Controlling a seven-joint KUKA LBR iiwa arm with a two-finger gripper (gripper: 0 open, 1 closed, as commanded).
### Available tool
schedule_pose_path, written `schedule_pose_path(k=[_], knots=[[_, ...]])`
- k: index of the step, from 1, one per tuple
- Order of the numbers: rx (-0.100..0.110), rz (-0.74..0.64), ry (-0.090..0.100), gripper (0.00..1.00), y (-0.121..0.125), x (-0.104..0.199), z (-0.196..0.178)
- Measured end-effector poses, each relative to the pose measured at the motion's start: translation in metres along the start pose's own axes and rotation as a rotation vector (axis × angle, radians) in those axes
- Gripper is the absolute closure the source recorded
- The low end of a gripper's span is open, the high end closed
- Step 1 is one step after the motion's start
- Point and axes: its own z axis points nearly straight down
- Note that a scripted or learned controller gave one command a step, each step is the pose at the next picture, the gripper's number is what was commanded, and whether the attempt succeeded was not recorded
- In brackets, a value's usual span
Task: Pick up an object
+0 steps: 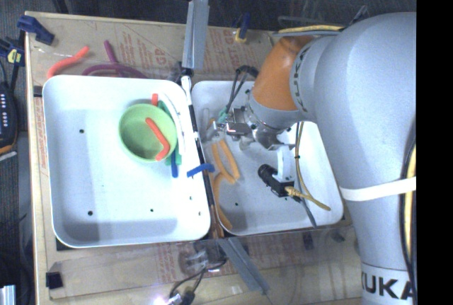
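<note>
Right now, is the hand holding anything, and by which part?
Cannot be told: the hand sits low in the right bin, beside tan strips.

Mostly plastic on my feed
I read the left bin [92,180] and right bin [256,215] as smooth white plastic, the green bowl [140,132] glossy plastic, the bench [113,267] matt wood.

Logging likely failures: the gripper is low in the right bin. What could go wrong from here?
The gripper sits near the left wall of the right bin, so it may scrape that wall. The thin orange pieces lie flat beside it, so a grasp may miss them or slip.
</note>
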Motion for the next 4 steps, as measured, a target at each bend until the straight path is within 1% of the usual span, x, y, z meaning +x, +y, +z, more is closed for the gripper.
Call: schedule_pose_path(k=[1,2,3,4], knots=[[0.002,-0.004,-0.001,1.00,0.0002,0.0001,-0.0098],[0.002,-0.004,-0.001,0.00,0.0002,0.0000,-0.0098],[0.005,-0.006,0.000,1.00,0.0000,0.0006,-0.0190],[0.005,-0.006,0.000,0.00,0.0000,0.0006,-0.0191]])
